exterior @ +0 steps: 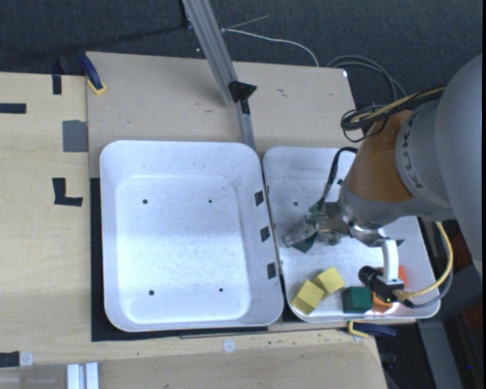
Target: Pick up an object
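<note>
Item 1: small dark green object (305, 245), shape unclear, in the middle of the right shallow white plastic bin (296, 177), centre-right of the frame. It is judged the likeliest pick, since it lies right under the tool.

Item 2: two-finger gripper (302, 237), lowered into that bin directly over item 1. Whether it is open or closed, and whether it grips anything, cannot be told (its own body hides the contact).

Item 3: two yellow blocks, one (330, 279) just beside the other (308, 297), near the bin's lower rim and apart from the tool.

Item 4: green cube (356, 299), touching or just beside a small orange piece (381, 301), in the lower right corner.

Item 5: grey arm with orange band (381, 177), reaching in from the right so the tool can sit over mid-bin.

Item 6: left shallow white plastic bin (178, 233), alongside.
</note>
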Robot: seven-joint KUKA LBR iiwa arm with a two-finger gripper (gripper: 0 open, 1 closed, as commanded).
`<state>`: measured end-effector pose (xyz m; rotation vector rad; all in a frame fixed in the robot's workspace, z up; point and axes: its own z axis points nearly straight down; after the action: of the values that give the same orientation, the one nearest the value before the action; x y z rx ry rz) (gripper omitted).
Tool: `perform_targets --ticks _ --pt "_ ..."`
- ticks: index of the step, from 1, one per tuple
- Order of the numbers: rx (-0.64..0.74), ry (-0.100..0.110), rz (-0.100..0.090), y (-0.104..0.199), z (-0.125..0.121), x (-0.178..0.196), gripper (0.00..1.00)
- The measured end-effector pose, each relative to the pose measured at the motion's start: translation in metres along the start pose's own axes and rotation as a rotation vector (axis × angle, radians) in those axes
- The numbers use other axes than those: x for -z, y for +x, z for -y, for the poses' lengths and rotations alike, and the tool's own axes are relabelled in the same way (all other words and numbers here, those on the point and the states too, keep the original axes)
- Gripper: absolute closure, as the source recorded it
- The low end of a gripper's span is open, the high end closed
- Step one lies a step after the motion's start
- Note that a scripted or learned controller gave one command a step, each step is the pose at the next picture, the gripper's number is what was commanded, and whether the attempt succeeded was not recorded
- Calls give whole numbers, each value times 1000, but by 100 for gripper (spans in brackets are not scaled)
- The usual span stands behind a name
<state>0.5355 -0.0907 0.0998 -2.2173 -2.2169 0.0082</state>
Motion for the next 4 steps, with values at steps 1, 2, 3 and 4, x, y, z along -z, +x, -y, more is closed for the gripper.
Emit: perform_targets --ticks 1,2,3,4 --pt "3 -9 0 2 -30 -8 0" --pt "4 -17 2 11 -85 98 0" --pt "-4 -3 1 -27 -17 -10 0" --pt "1 -17 5 -75 -75 109 0"
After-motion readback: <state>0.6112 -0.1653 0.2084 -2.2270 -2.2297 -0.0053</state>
